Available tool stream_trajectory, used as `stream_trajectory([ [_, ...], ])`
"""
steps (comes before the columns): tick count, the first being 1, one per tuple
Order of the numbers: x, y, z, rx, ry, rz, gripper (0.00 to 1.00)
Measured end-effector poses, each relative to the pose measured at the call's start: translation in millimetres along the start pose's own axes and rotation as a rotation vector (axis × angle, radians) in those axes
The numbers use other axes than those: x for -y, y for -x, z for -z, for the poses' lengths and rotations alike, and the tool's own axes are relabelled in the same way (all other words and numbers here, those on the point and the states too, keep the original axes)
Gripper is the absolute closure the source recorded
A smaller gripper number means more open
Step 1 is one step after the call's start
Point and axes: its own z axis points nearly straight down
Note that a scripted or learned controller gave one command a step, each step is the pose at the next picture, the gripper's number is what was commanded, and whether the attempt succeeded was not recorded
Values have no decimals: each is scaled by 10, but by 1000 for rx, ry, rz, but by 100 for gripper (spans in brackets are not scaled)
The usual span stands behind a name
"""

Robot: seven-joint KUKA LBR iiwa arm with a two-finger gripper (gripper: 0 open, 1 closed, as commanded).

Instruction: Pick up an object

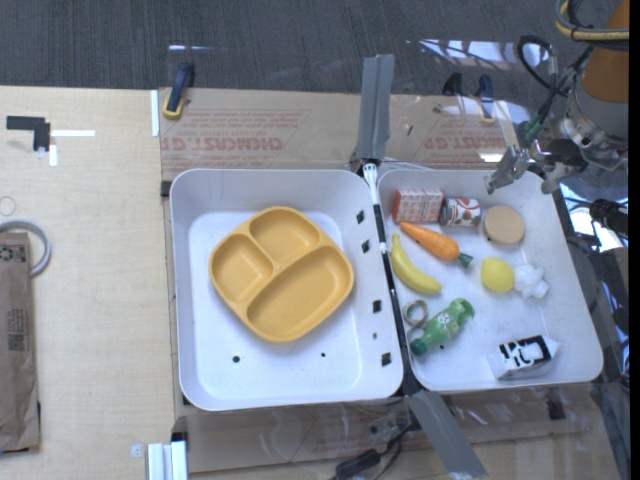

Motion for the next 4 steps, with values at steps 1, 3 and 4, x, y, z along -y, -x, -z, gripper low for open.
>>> stream_trajectory([
  [1,-59,-510,-643,0,-2,-177,0],
  [3,186,-676,-1352,0,0,-47,100],
  [4,48,-1435,-487,0,2,-64,100],
])
